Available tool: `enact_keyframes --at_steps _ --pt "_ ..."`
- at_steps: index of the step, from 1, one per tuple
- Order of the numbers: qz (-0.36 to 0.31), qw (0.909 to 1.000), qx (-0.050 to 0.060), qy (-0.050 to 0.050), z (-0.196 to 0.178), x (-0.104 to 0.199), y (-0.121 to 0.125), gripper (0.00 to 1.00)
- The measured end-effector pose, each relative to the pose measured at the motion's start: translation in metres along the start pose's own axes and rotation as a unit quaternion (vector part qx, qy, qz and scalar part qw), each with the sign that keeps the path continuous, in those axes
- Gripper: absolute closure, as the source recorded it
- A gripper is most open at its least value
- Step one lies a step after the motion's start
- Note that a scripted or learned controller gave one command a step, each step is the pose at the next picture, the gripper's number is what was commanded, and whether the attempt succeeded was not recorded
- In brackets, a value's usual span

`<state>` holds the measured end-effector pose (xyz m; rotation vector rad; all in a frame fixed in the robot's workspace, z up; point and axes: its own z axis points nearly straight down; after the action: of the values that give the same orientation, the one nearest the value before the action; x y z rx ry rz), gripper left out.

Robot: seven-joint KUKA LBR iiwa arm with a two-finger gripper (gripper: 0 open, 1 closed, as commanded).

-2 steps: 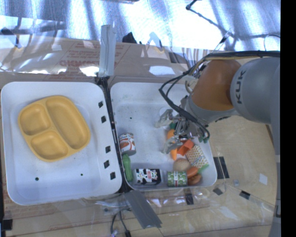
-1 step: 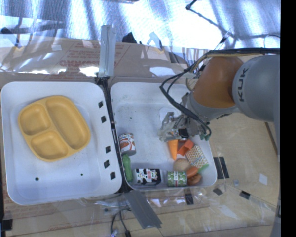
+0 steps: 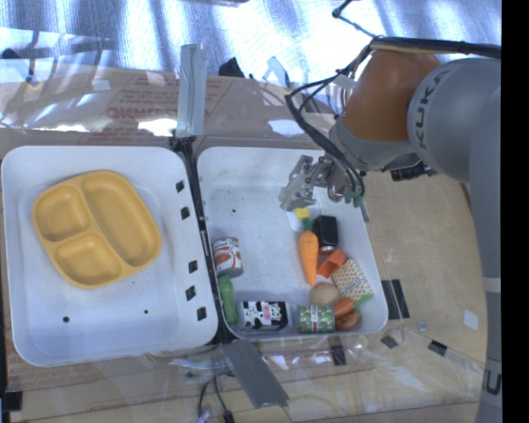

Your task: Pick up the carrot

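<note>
We see the carrot (image 3: 309,256) lying lengthwise in the right bin (image 3: 256,201), toward that bin's right side, its tip pointing up the frame. Our gripper (image 3: 301,203) hangs just above that tip; whether it is spread or pressed together we cannot tell, and nothing shows within it. A can (image 3: 227,256) stands at the bin's left wall. A yellow tray (image 3: 95,227) sits in the left bin (image 3: 35,324).

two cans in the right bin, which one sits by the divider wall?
The red-and-white can, standing alone at the right bin's left wall. The green can sits at the bottom edge among the clutter, beside the cow-print carton.
</note>
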<state>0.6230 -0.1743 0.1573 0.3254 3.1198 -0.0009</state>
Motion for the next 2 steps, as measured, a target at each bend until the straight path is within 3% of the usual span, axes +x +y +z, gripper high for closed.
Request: enact_keyframes --at_steps 1,2 --pt "-0.283 0.9593 -0.001 0.003 0.066 0.046 -0.046 1.0" --pt "-0.168 0.9858 0.0 -0.002 -0.03 -0.025 0.037 1.0"
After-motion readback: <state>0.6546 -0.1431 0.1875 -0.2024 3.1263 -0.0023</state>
